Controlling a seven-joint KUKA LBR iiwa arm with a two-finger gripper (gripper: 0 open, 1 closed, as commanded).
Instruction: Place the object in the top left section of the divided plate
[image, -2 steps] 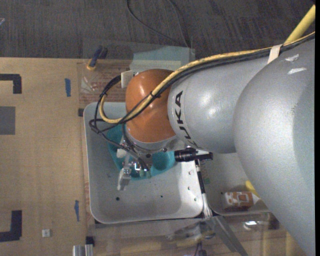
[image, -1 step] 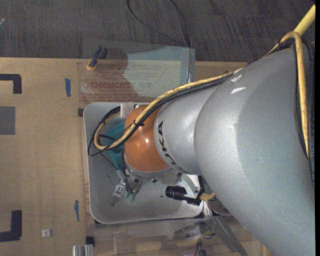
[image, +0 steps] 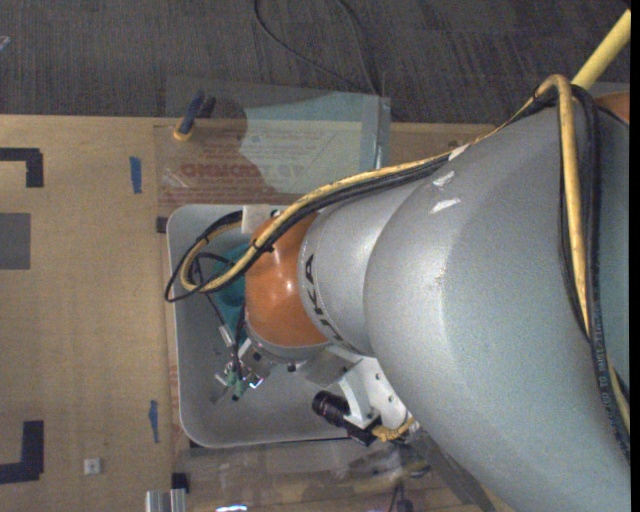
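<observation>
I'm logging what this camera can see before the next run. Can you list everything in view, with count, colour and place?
Bin: one, white, centre-left of the bench, largely covered by the arm.
Teal object: one, teal, inside the bin, mostly hidden under the wrist; what it is cannot be told.
Clear sheet: one, transparent, above the bin.
Blue tape strips: two, blue, left of the bin.
Black corner marks: two, black, far left of the bench.
Bench: one, tan.
Arm: one, grey with orange band, reaching from the right over the bin.
Gripper: one, low in the bin.
</observation>
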